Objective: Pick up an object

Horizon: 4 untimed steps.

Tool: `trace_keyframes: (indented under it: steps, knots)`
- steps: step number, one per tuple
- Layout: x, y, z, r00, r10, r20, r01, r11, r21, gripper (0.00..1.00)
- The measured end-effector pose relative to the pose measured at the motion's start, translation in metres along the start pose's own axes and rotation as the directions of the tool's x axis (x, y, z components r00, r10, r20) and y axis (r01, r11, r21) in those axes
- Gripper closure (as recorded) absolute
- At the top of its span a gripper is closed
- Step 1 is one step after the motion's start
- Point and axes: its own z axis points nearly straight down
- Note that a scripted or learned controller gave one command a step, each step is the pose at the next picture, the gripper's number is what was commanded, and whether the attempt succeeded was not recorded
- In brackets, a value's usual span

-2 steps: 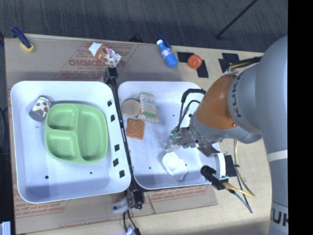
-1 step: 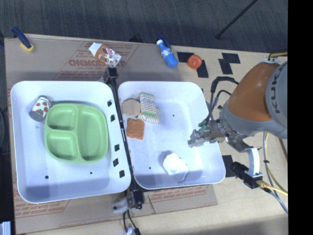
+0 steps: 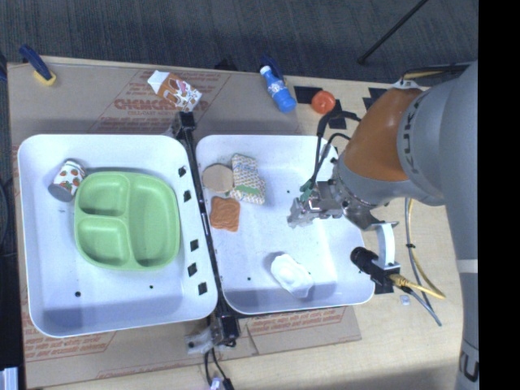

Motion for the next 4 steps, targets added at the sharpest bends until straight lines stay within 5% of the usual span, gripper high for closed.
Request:
trace_keyframes:
  steps: [1, 2, 3, 4]
  knots:
    - [-0.039, 0.005, -0.019, 1.000, 0.004, 0.000, -0.004, 1.000, -0.002, 1.00]
    - [-0.037, -0.053, -0.054, 1.000, 0.004, -0.001, -0.004, 1.000, -0.002, 1.00]
    - [-0.037, -0.053, -0.054, 1.000, 0.004, -0.001, -0.004, 1.000, -0.001, 0.00]
    - [-0.049, -0.053, -0.113, 1.000, 0.001, 0.002, -0.001, 1.000, -0.005, 0.00]
